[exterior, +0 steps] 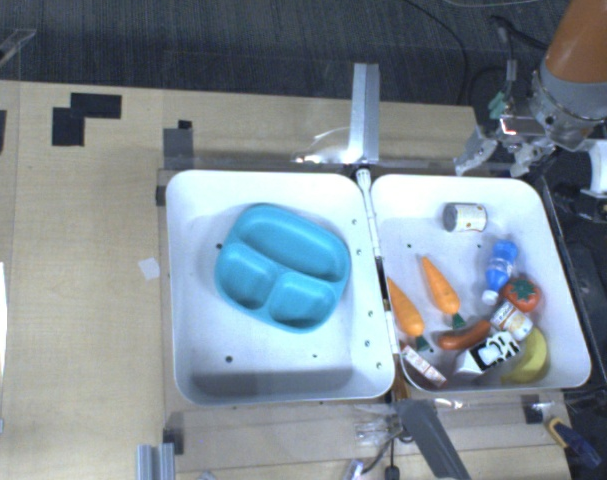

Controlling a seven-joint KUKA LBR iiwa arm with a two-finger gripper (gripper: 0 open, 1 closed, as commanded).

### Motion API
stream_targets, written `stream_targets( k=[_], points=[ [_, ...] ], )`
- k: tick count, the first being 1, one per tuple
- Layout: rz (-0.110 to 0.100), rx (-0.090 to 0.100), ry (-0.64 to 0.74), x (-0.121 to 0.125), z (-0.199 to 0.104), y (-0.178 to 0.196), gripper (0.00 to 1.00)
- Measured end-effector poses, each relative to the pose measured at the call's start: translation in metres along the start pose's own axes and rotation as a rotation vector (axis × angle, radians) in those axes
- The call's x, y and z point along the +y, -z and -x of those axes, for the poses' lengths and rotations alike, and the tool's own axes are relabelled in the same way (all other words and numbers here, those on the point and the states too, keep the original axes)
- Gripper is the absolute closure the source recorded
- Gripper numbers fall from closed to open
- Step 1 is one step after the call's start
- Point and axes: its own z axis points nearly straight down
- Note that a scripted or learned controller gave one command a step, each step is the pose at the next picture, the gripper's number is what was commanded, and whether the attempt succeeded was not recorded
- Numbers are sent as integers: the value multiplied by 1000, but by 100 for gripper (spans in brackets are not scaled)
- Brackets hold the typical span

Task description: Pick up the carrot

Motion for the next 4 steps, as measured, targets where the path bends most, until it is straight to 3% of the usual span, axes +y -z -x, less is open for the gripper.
stream_targets(
  k=[1, 2, 3, 4],
  points=[
    [1, 0, 208, -3, 6, -65, 0],
    [0, 1, 235, -69, -41, -120, 0],
    [9, -1, 380, -102, -17, -170, 0],
    [17, -1, 380, -99, -18, -158, 100]
  ],
)
